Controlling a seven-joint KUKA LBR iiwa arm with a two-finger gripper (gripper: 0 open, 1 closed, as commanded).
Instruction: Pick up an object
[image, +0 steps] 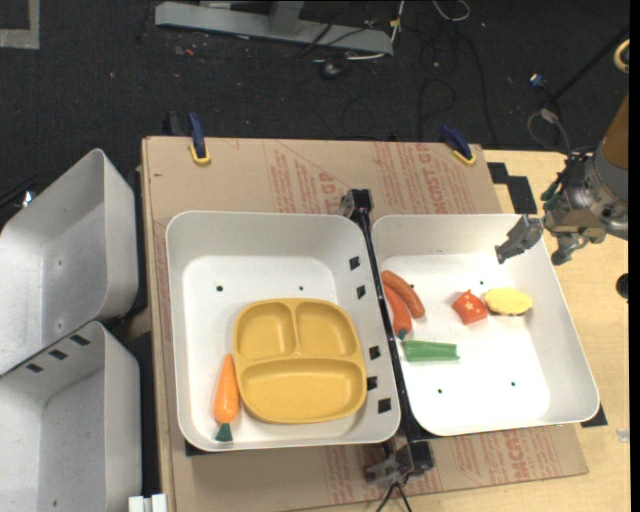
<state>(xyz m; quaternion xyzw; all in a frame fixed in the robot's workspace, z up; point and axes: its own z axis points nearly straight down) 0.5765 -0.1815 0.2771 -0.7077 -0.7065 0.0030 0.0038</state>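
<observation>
The right bin (520, 395) holds a red piece (470, 307), a yellow lemon-like piece (508, 301), a green bean (431, 350) and two sausages (400, 297) along its left wall. My gripper (541, 243) hangs over the bin's upper right rim, above and to the right of the yellow piece. Its two fingers stand apart with nothing between them. The left bin (200, 250) holds a yellow divided plate (300, 360) and an orange carrot (227, 390) beside it.
A black divider (372, 290) runs between the two bins. Two more white bins (60, 300) stand off the bench at the left. Blue clamps (199, 140) hold the cardboard base at the back.
</observation>
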